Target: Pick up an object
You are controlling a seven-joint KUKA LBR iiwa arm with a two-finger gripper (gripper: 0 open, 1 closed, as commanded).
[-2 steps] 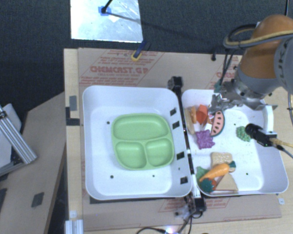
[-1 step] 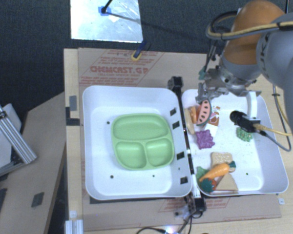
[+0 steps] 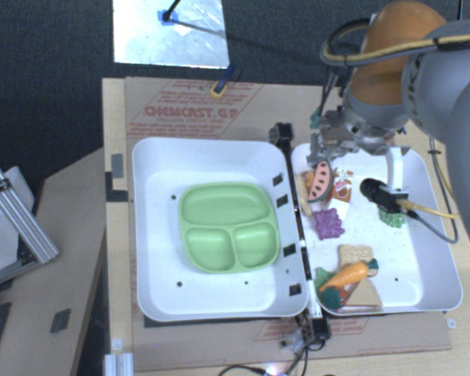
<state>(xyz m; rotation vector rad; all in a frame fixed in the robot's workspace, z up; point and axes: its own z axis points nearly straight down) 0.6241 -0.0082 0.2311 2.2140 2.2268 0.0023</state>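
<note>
My gripper (image 3: 323, 157) hangs over the far left part of the right bin (image 3: 431, 288). A red watermelon slice (image 3: 319, 181) with a green rind stands on end right under it, its top between the fingers, which are shut on it. Behind the slice lie a tan piece (image 3: 306, 185) and a red-and-white piece (image 3: 344, 186). Closer to the front are a purple grape bunch (image 3: 328, 223), a slice of toast (image 3: 355, 254) and an orange carrot (image 3: 347, 275) with green leaves.
The left bin (image 3: 157, 210) holds a green divided plate (image 3: 227, 227). A small green item (image 3: 392, 218) lies at the right bin's middle, beside a black fitting and yellow cable (image 3: 431, 208) from the arm. The bins' shared wall (image 3: 294, 218) runs just left of the gripper.
</note>
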